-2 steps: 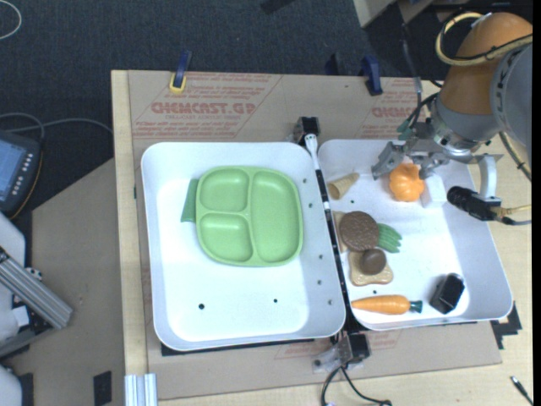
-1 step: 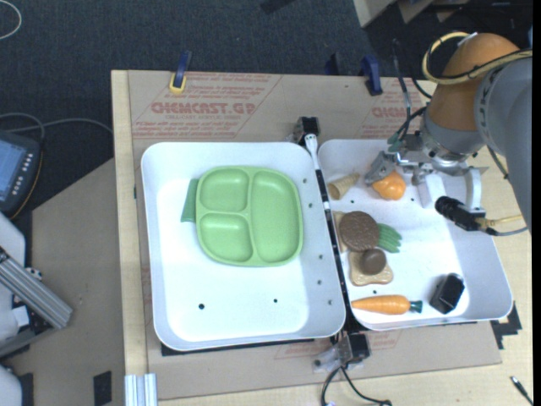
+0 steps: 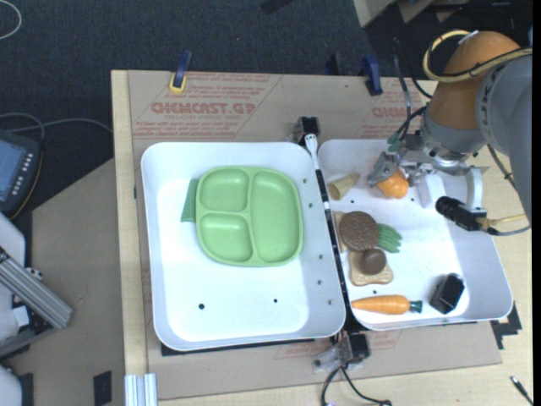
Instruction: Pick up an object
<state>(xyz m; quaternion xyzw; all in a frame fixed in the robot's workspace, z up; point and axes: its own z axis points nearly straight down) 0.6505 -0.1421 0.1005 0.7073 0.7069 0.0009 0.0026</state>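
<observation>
Grey two-finger gripper (image 3: 397,172) sits low in the right-hand shallow white bin (image 3: 486,265), apparently clamped on a small rounded orange object (image 3: 392,185); lift remains outstanding.

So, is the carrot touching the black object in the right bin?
Apart. The camera view shows bare white bin floor between the carrot, with its green end, and the black object.

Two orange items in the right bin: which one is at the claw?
The round orange piece near the bin's far edge, right at the claw. The other, the long carrot with a green end, lies along the near edge.
</observation>
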